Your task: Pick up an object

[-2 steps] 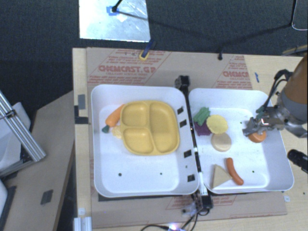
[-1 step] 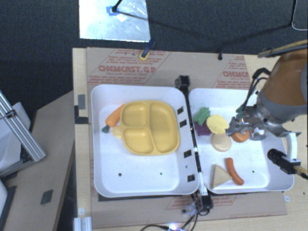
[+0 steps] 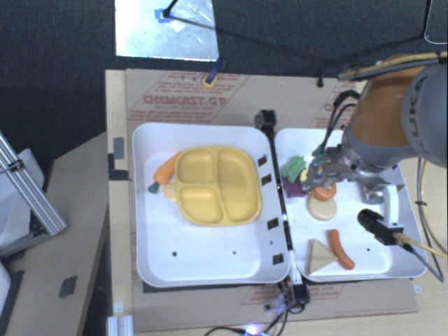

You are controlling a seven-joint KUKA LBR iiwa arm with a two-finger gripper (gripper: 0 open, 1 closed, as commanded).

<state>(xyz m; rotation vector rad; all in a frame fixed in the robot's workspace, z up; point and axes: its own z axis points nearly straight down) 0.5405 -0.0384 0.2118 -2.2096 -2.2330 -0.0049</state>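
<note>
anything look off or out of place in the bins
One thing: the yellow divided plate in the left bin sits partly on a toy carrot, whose end pokes out from under its left rim. In the right bin the sausage, wedge and other toy foods lie loose, nothing spilled.

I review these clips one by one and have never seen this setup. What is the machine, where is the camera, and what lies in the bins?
One fixed camera looks down at a slant on a bench with two white bins. The grey and orange shape at the right is the robot arm, reaching in over the right bin. Its gripper hangs low over a round orange and cream toy; whether it holds anything cannot be told. That bin also has green and purple toys, a sausage and a tan wedge. The left bin holds a yellow tray and a carrot.
</note>
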